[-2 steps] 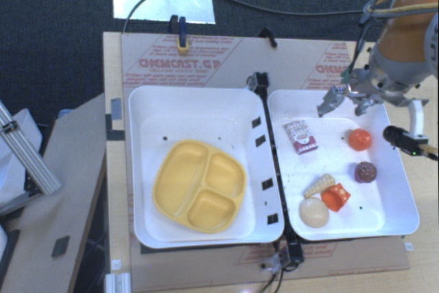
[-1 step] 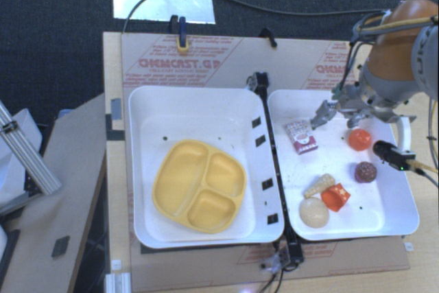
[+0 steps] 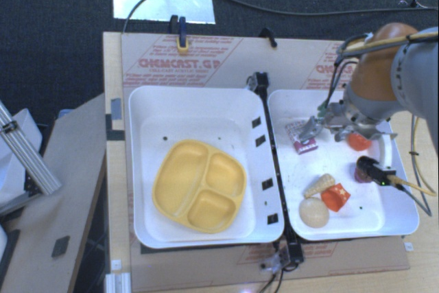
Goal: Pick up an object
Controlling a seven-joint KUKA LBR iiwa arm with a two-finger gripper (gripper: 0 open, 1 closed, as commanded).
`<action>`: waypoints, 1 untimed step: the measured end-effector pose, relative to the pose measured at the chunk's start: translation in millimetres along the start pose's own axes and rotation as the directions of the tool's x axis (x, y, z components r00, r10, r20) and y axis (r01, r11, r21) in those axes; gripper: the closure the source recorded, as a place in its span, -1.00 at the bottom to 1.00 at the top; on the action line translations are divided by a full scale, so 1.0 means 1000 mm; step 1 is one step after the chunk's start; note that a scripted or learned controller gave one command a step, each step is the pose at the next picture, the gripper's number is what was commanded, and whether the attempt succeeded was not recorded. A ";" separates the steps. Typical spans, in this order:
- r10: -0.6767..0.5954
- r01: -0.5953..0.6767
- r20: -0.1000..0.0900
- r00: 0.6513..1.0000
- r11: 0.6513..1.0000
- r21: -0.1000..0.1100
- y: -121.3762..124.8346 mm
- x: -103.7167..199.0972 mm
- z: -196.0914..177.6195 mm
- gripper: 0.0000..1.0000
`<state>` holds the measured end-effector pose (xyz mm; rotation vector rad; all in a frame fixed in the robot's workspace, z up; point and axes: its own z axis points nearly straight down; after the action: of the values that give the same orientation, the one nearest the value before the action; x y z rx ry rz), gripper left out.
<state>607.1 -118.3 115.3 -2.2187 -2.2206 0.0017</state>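
My gripper (image 3: 312,126) hangs low over the back of the right bin (image 3: 398,216), reaching in from the right. Its tip is right beside a pink and white packet (image 3: 302,136) that lies on the bin floor, at the packet's upper right edge. An orange-red ball (image 3: 358,141) rests just right of the gripper, partly under the wrist. Nearer the front lie a pale cone (image 3: 320,184), a red crumpled piece (image 3: 335,197) and a cream round ball (image 3: 314,212). A small dark red thing (image 3: 361,173) sits toward the right wall.
The left bin (image 3: 147,113) holds a yellow divided plate (image 3: 199,184). A black divider with clips (image 3: 267,147) runs between the two bins. The grey arm with its orange band (image 3: 384,72) crosses above the right bin's back right corner.
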 end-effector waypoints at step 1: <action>0.000 0.000 0.002 1.000 1.000 -0.007 0.002 -0.001 -0.015 1.00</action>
<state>609.1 -119.0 129.9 -2.2230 -2.2254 -0.0042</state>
